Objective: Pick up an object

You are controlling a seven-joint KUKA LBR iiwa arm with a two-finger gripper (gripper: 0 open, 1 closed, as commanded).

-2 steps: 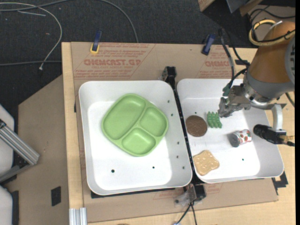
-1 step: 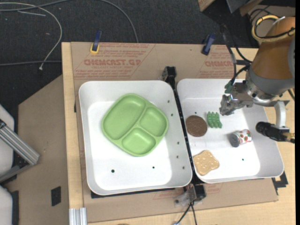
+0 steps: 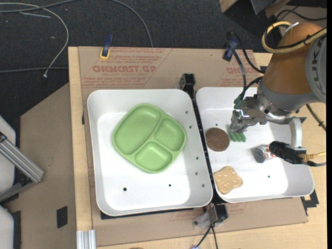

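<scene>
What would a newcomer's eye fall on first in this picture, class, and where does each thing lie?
Most striking is the light green divided plate, lying alone in the left bin. Next comes the arm's orange band at the upper right, with the gripper down in the right bin at a small green object. Nearby lie a round brown disc and a tan cracker-like piece.

A round brown disc (image 3: 217, 139) lies flat near the right bin's (image 3: 290, 188) left edge; a tan cracker-shaped piece (image 3: 227, 180) rests by its front-left corner.
</scene>
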